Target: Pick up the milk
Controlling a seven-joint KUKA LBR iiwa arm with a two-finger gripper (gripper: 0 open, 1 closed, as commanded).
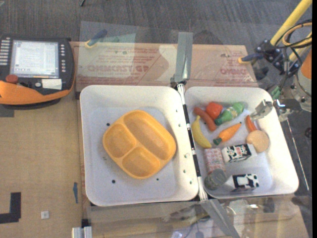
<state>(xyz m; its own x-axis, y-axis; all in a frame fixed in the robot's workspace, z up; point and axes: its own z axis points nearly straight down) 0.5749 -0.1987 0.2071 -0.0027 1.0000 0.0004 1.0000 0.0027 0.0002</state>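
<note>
Two white cartons with black cow patches lie in the right bin (285,152). One milk carton (236,152) is on its side near the bin's middle. The other carton (246,181) lies near the front edge, next to a grey can (215,179). My gripper (261,109) hangs over the bin's far right corner, above and to the right of both cartons. It is close to a red sausage piece (250,123) and a round bun (258,141), with no carton between its fingers.
The right bin also holds a banana (199,133), a carrot (228,132), a green bottle (230,113), a red pepper (214,109), a sausage (204,118) and a pink box (214,157). An orange divided plate (139,143) lies in the left bin (91,133). A pendant (34,68) rests at the far left.
</note>
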